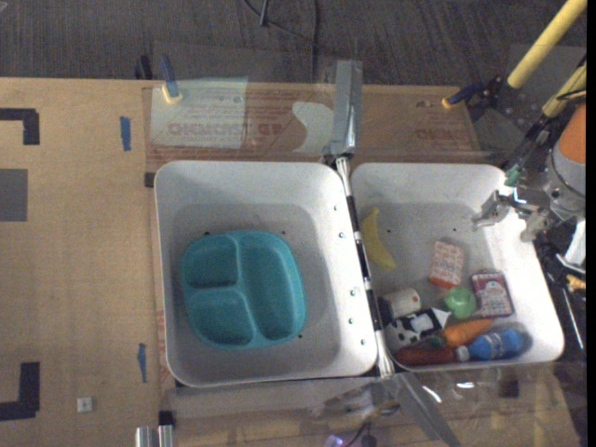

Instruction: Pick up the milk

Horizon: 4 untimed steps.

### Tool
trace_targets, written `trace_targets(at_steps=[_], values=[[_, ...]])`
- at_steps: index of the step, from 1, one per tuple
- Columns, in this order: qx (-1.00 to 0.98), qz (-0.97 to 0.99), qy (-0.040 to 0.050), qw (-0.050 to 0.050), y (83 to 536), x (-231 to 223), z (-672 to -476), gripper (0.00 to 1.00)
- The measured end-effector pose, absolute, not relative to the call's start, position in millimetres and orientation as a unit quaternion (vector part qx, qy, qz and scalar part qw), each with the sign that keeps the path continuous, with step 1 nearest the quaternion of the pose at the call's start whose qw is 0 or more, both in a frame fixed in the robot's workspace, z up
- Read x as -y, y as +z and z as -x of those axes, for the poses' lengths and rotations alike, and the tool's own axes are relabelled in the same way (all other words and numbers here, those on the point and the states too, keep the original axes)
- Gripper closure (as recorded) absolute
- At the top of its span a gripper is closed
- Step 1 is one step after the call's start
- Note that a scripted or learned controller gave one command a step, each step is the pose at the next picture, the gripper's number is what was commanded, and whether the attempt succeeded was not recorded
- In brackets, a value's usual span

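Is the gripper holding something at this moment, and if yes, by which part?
Nothing is held. The gripper is above the right bin's far right corner, with nothing between its jaws. The milk lies near the bin's front edge.

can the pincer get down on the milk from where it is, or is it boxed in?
Probably yes, but tight. The pincer sits over the right bin's far corner, bare floor between. The milk is open from above, though a carrot and ketchup crowd it.

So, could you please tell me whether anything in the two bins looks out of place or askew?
Nothing looks spilled or damaged. The black-and-white milk carton lies on its side, crowded with the carrot and blue bottle at the right bin's near edge.
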<state>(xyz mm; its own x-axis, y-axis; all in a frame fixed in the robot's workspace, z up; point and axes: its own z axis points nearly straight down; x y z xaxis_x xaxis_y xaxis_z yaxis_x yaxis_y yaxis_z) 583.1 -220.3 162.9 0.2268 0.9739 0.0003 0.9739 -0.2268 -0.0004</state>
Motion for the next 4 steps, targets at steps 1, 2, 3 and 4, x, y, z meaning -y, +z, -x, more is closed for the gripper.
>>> trace_targets(at_steps=[1, 2, 3, 4], values=[[0.664, 0.748, -0.0001, 0.0, 157.6, 146.3, -608.6, 0.0], [0.676, 0.736, -0.0062, -0.013, 98.2, 108.4, -585.9, 0.0], [0.729, 0.684, -0.0062, -0.012, 99.1, 106.5, -649.7, 0.0], [0.749, 0.663, -0.0008, -0.002, 168.0, 169.0, -633.1, 0.0]])
